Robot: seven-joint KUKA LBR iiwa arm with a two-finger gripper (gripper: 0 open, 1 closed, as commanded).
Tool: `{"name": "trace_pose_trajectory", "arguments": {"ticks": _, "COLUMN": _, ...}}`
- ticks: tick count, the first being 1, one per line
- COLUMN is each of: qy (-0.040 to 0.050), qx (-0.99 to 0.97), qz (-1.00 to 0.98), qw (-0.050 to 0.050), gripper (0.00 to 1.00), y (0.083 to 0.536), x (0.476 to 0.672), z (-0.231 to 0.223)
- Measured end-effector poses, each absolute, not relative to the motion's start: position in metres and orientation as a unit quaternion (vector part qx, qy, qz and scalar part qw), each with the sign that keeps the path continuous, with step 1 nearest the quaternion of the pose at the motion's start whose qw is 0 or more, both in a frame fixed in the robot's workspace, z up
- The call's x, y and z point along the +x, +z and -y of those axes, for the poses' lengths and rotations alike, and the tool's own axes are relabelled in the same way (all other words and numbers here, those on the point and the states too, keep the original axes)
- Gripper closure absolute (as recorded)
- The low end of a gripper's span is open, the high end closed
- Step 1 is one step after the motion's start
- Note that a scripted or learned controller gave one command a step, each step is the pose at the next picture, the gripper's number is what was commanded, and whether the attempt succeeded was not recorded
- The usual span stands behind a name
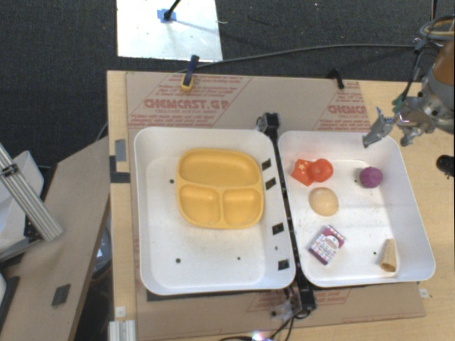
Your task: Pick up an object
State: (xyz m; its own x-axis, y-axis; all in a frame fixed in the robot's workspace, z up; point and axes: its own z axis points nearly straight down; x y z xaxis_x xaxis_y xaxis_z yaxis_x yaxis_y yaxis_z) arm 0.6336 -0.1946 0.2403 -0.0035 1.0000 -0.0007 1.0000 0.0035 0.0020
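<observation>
Right bin [411,212], five items, any of which serves your pick. Purple ball [370,177], upper right of the bin and nearest the gripper [389,130]: small, round, probably light and firm, apt to roll; close on it across its widest part. Beige egg-shaped piece [324,202], bin centre: smooth, likely slippery; take it across the short axis. Red-orange toy [312,170], just above the egg and apart from it: lumpy, probably hollow plastic, with edges that should give you purchase. Printed packet [326,244], lower centre: flat, light and possibly soft, poor for a pinch unless you catch an edge. Tan cone [388,255], lower right, close to the wall: light, tapered, likely to slip toward its tip; hold near the wide end. Left bin [153,212]: one yellow divided plate [220,188], its three compartments bare. The gripper hangs at the right of the frame above the right bin's upper right corner; its fingers stand apart with nothing between them.
</observation>
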Motion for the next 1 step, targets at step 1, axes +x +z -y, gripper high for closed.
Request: {"name": "trace_pose_trajectory", "arguments": {"ticks": 1, "qy": -0.0001, "qx": 0.705, "qz": -0.709, "qw": 0.000, "gripper": 0.00, "y": 0.1978, "x": 0.6370, "z": 0.1899}}
